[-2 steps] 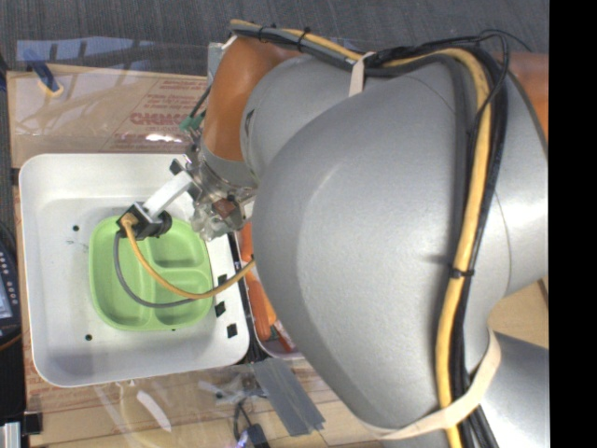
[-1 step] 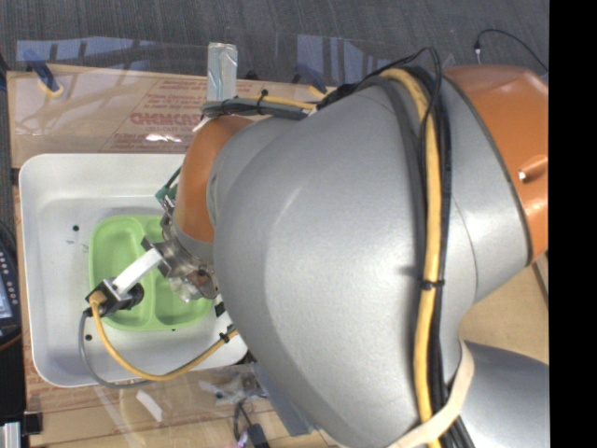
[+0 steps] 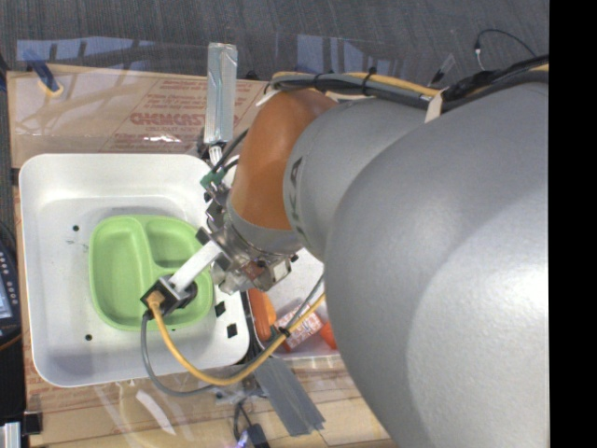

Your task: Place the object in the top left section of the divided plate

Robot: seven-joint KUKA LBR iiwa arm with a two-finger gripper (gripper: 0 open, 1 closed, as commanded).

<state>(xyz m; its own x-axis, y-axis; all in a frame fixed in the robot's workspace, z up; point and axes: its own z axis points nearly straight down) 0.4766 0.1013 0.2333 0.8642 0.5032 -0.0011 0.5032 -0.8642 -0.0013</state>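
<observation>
Grey arm (image 3: 448,278) overhangs white bin (image 3: 48,278) holding green divided plate (image 3: 114,273).

The camera is looking down at a slant on the table (image 3: 103,110), the arm (image 3: 448,250) looming close at right.

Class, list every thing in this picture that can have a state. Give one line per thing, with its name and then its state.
green divided plate: lying flat, right way up, in the left bin; its right edge is hidden under the wrist.
left bin: holds the plate.
orange object: lying to the right of the left bin, partly hidden under the arm.
arm: reaching in from the right, with its wrist above the plate's right edge.
</observation>
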